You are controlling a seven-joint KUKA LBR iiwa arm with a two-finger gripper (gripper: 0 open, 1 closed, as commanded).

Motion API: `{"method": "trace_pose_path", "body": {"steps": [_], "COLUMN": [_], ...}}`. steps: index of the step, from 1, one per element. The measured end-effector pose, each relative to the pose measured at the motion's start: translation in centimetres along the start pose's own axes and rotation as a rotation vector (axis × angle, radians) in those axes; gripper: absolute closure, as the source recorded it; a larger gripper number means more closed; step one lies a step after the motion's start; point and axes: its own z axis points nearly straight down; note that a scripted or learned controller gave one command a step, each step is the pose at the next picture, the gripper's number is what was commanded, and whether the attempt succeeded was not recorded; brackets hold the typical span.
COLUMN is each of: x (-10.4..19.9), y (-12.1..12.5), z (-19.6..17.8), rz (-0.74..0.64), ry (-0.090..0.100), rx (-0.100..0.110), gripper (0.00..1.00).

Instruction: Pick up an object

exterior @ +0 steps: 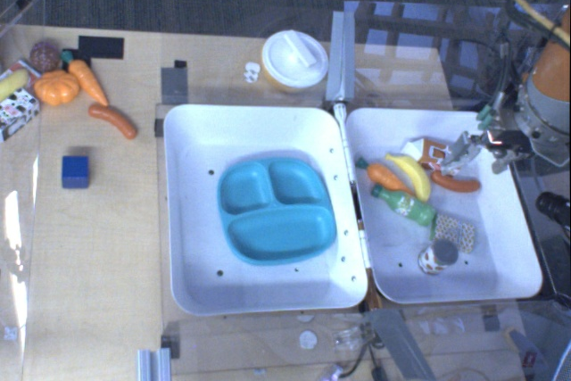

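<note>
- The gripper [461, 153] hangs over the right bin [500, 277], toward its 1 o'clock corner; whether it is apart or together cannot be told.
- Just below it lies a sausage [456, 184], with a banana [411, 173] and a carrot [387, 175] at the sausage's 9 o'clock.
- A green bottle [404, 204] lies at 6 o'clock of the banana.
- A patterned packet [456, 232] and a small can [438, 258] sit toward the bin's 6 o'clock.
- The left bin [192, 219] holds a blue divided plate [277, 210].

camera view | fixed overhead | slanted down | both bins [178, 192] framed
</note>
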Motion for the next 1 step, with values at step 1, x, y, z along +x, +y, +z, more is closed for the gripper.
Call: {"method": "trace_pose_path", "body": {"steps": [1], "x": [-1.83], "y": [4.02], "z": [12.21], "rz": [-0.178], "ry": [0.001], "rx": [-0.001], "gripper": [0.00]}}
